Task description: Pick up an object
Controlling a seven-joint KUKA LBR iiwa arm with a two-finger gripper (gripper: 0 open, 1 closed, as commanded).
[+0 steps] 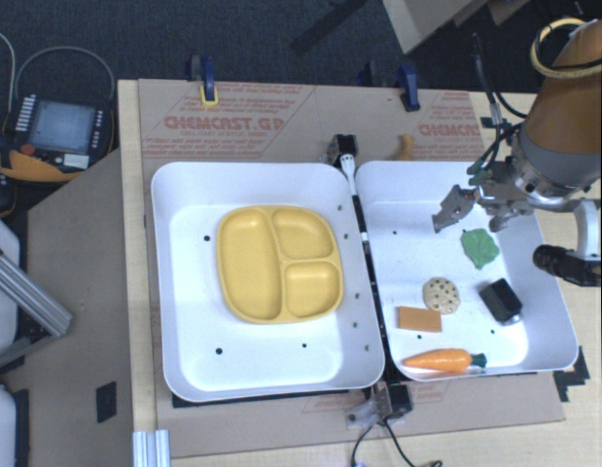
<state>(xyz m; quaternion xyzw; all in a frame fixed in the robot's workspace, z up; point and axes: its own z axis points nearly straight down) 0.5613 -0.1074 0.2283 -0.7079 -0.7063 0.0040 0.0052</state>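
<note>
You saw the gripper spread wide and holding nothing above the right bin, with the green object just below it.

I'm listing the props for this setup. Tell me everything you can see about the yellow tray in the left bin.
The yellow tray is a rounded-square divided plate, apparently matte plastic, with three compartments: one large on the view's left, two smaller stacked on the right. It lies flat, right side up, near the middle of the left bin, turned slightly askew. Its compartments hold nothing, and it touches nothing but the bin floor.
</note>
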